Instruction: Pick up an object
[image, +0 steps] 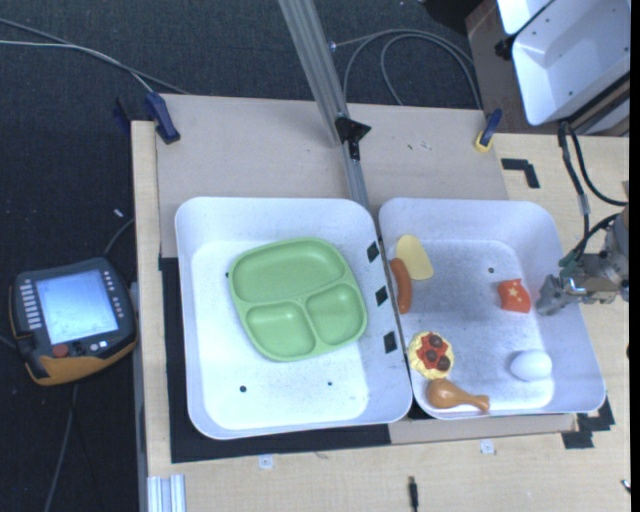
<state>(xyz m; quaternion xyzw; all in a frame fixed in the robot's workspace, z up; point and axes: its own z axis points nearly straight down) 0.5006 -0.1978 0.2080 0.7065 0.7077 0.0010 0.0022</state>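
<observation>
We are hovering our gripper (553, 297) at the right bin's (470, 215) right rim, finger state unreadable, just right of the red toy (514, 294); descending here risks striking the rim.

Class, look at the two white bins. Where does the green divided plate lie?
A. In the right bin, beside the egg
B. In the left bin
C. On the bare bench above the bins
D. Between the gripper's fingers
B: the green divided plate rests on the floor of the left bin, while the small food items, such as the white egg, lie in the right bin.
</observation>
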